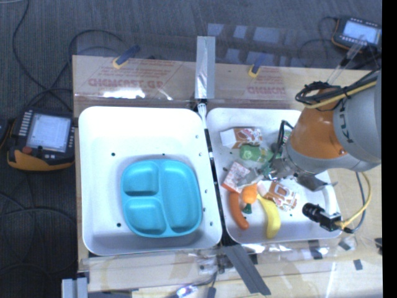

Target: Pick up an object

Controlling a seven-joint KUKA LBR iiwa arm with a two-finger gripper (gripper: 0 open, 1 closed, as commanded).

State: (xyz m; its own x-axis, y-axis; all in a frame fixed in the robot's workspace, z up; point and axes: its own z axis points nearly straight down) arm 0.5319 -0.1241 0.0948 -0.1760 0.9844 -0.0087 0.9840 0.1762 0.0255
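Grey and bulky, with its orange band (313,140), my arm (360,126) sits highest over the bench, reaching in across the right bin (322,233) with the wrist bent down into the clutter.

Well away from my hand, in the left bin (93,124), lies a blue tray (161,197) with 3 compartments. Nearer, in the right bin, a carrot (237,211) lies past a flat packet (236,176). An orange (249,194) touches the carrot's top end. A green item (251,153) rests just beside my hand, with a banana (271,216) a little further out and 1 more packet (284,196) close under my wrist.

My gripper (275,166) is down among these things, between the green item and the orange. Whether it is apart, together or clamped on anything, I cannot tell, as the wrist hides it. Nothing shows as held, so I judge the pick not yet done.

The risks come from crowding. With 4 things near my hand, closing could catch 2 at once, or only a packet's slippery edge, which would slide out on the lift. The orange could roll aside if nudged.
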